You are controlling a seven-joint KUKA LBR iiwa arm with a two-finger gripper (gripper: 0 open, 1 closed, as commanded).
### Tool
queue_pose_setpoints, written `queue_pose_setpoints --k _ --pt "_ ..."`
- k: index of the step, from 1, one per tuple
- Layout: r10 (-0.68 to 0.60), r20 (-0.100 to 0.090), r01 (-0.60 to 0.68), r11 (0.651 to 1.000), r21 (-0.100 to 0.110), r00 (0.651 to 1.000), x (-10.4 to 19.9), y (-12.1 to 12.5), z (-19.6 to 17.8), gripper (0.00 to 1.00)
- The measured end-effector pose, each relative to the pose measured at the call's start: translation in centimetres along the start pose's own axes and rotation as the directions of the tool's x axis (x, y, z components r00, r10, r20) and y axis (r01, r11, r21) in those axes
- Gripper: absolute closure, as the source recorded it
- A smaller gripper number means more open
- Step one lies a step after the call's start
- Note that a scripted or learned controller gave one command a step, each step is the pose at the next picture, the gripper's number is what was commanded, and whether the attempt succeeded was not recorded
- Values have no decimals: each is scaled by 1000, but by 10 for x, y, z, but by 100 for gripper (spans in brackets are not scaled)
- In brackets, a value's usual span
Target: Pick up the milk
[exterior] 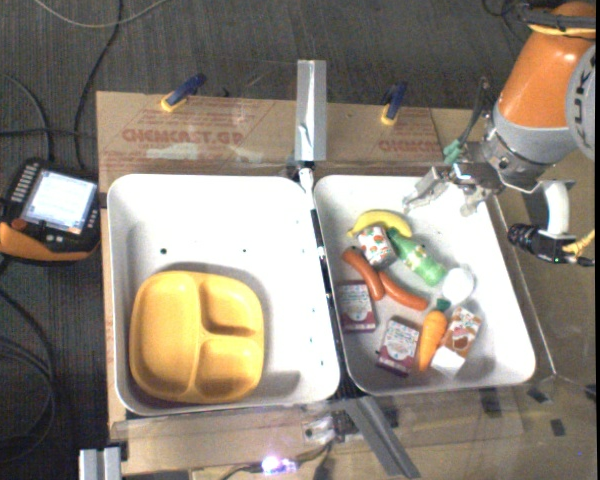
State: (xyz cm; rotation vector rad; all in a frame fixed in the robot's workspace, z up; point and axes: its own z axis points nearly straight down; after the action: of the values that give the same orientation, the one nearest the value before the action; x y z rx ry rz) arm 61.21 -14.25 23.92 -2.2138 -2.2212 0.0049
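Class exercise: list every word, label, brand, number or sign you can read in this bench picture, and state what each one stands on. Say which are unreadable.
Red print on the cardboard sheet behind the bins: too blurred to read for certain.
Red print on the same sheet's right part: too blurred.
Labels on the small cartons in the right bin: too small.
Bottle label: too small.
Handheld pendant screen: unreadable.

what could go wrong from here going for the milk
1. Several small cartons lie in the right bin, and their labels are too small to read, so the gripper could go for the wrong one.
2. The carrot lies tight between two cartons, and the sausage and green bottle crowd the pile; fingers may catch a neighbour.
3. The gripper hangs near the bin's far wall, apart from the cartons.
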Motion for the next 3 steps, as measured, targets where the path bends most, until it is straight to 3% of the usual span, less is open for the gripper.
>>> queue_pose_setpoints --k 1,2,3 --pt "-268 0 268 963 -1 963 -71 -24 77 0" --pt "-423 1 423 906 -2 906 -81 -111 49 0" --pt "-453 17 453 891 -22 891 -81 -107 129 0"
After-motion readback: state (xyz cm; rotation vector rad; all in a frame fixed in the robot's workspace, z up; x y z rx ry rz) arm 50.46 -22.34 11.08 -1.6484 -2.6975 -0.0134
